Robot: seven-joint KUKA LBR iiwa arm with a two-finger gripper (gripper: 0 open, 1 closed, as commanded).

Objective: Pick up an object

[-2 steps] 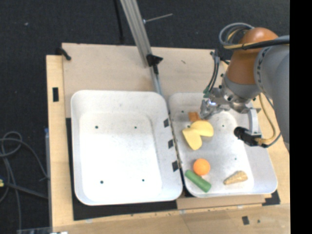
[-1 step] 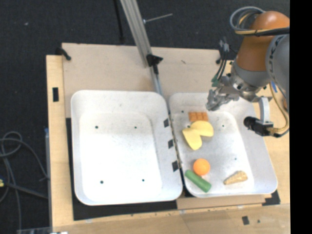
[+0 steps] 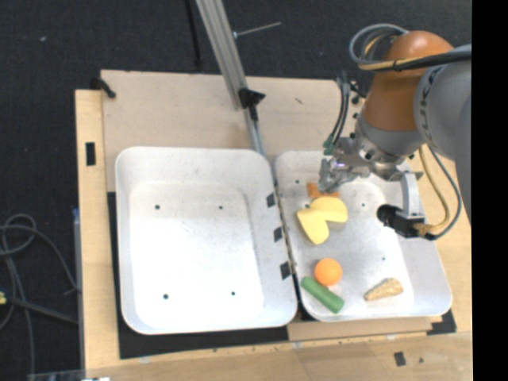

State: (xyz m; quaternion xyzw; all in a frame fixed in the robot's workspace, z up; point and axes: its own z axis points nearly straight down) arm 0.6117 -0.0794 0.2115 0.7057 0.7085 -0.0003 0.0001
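Note:
The right bin (image 3: 421, 280) holds a yellow cheese-like piece (image 3: 321, 217), an orange ball (image 3: 327, 271), a green cylinder (image 3: 321, 294) and a tan wedge (image 3: 383, 290). A small orange item (image 3: 313, 189) peeks out just above the yellow piece. My gripper (image 3: 332, 173) hangs at the bin's upper left, right beside that small orange item and just above the yellow piece. The wrist and its orange band (image 3: 405, 78) rise up to the right.
The left bin (image 3: 198, 240) lies beside the right one, with black clips along the shared edge. A metal pole (image 3: 226, 50) slants from the top down to the bins' junction. Cables loop around the wrist.

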